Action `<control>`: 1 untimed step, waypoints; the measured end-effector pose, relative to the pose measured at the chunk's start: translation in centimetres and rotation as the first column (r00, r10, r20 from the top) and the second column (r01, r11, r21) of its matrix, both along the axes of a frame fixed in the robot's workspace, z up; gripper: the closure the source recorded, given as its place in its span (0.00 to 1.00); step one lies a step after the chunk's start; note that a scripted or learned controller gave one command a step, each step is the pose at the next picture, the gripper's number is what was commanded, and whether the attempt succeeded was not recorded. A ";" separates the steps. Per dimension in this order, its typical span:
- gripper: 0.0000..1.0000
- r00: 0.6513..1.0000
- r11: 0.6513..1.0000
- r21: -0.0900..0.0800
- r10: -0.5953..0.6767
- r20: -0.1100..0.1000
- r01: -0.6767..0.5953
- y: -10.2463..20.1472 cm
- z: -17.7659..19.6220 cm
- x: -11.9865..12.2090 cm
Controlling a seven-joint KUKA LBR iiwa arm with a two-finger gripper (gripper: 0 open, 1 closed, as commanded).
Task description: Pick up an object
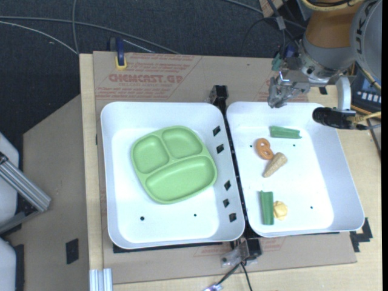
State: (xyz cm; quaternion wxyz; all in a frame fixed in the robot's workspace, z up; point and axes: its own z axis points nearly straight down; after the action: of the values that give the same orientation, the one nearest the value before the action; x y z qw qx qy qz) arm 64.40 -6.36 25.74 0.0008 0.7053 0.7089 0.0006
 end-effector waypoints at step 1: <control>1.00 1.000 1.000 0.003 0.001 -0.005 0.000 5.4 -1.6 0.0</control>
State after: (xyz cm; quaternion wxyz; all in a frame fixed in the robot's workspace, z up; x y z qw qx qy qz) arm 64.42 -1.00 24.18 -0.0020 0.7051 0.7091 -0.0002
